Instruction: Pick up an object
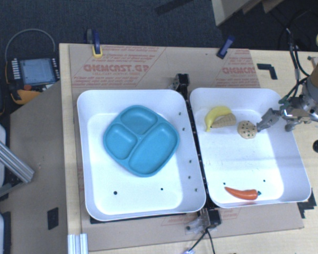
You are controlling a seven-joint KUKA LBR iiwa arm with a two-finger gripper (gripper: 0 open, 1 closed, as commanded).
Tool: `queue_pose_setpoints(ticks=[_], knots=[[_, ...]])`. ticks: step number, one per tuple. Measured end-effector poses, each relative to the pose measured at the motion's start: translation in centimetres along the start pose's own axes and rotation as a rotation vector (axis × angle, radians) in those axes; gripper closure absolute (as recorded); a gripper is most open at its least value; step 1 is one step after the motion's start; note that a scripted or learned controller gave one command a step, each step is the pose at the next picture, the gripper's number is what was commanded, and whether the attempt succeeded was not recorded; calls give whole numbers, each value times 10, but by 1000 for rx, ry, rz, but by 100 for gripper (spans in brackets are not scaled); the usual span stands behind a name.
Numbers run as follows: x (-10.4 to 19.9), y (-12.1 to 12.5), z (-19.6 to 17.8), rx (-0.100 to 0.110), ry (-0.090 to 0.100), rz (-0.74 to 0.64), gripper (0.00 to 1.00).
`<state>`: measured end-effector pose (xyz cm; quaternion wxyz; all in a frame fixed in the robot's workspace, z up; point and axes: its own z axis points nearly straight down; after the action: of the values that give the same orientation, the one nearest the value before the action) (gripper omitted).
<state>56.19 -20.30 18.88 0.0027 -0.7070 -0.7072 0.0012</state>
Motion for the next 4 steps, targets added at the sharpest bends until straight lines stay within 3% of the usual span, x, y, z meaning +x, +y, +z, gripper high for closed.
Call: queue_pose_setpoints(ticks=[2, 3, 4], knots=[[-4, 2, 107, 0, 0, 0, 0], [-4, 3, 93, -7, -3, 0, 100], [-14, 0, 41, -8, -5, 0, 100]])
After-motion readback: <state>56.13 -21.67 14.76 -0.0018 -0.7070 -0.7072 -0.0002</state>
